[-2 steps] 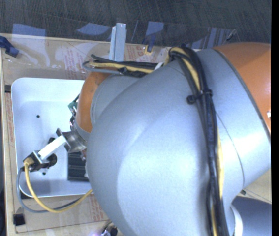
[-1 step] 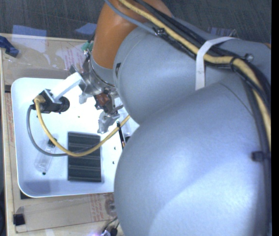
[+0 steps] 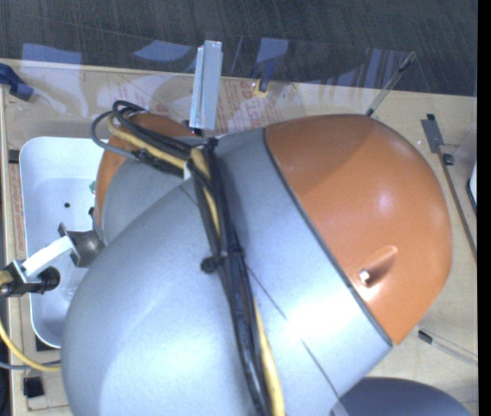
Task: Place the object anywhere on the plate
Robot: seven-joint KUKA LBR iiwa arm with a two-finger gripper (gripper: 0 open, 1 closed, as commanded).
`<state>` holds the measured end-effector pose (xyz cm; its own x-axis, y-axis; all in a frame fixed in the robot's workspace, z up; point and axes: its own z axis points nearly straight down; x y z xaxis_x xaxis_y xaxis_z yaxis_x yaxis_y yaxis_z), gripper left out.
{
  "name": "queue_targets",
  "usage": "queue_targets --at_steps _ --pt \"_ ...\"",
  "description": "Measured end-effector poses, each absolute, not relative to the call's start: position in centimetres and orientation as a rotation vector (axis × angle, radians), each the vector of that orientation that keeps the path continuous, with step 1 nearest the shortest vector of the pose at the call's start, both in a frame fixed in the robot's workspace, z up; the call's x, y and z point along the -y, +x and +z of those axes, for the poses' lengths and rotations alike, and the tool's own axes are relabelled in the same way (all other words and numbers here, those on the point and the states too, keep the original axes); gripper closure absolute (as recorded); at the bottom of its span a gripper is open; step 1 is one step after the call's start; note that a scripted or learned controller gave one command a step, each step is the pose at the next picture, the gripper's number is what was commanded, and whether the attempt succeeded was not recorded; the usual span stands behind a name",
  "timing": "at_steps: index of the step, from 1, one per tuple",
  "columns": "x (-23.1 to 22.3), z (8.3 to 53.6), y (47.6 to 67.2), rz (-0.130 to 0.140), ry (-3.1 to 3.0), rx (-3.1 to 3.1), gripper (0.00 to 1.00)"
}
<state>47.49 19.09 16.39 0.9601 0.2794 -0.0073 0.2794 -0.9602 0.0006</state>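
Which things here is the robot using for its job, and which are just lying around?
For the job:
- grey robot arm with orange band
- shallow white plastic bin, which the arm reaches over

Just lying about:
- upright silver metal bar
- blue clamp at the bench corner

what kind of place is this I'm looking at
Probably a robotics lab or test cell: a grey and orange robot arm with bundled cables looms over a wooden bench holding a shallow white bin.
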Motion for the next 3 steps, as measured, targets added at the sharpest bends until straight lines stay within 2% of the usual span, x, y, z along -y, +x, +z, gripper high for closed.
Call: queue_targets --at_steps 1,2,3 --pt "-21.4 25.9 47.5 -0.008 2.968 -1.042 0.00" --pt "-21.2 15.8 47.4 -0.012 3.082 -0.603 0.00" --pt "-20.6 28.6 57.0 -0.005 2.963 -1.055 0.00"
